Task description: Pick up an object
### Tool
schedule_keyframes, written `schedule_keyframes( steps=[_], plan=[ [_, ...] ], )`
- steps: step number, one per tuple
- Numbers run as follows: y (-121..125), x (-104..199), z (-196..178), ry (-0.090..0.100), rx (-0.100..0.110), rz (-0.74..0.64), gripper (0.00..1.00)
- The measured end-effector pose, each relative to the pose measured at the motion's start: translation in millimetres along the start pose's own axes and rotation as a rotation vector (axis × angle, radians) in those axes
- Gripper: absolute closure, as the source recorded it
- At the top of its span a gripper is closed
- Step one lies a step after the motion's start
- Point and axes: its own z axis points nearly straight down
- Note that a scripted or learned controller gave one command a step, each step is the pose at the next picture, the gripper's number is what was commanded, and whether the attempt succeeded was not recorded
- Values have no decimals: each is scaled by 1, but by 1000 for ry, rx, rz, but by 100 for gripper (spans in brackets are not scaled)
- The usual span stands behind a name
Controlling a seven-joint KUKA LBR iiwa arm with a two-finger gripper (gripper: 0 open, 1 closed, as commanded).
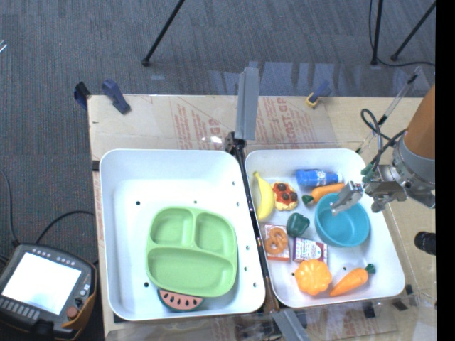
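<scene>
End effector (348,197) over right bin (395,261), at blue bowl's (345,227) rim nr bin's right edge; grip state unclear, nothing seen held | blue bottle (316,177) + carrot (324,190) by far edge | pumpkin (313,276), 2nd carrot (352,280) at near edge | banana (264,196) at left edge | left bin (117,190): green tray (192,252), melon slice (180,300) under its near side

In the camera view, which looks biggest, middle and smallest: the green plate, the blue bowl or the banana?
1. green plate, clearly the largest.
2. blue bowl.
3. banana, the smallest, though its length nearly matches the bowl's width.
</scene>
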Motion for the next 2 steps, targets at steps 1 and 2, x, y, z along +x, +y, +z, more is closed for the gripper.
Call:
schedule_keyframes(
  steps=[1,2],
  plan=[
    [-35,19,164,0,-2,-223,0],
    [-21,33,179,1,-1,-47,0]
  ],
)
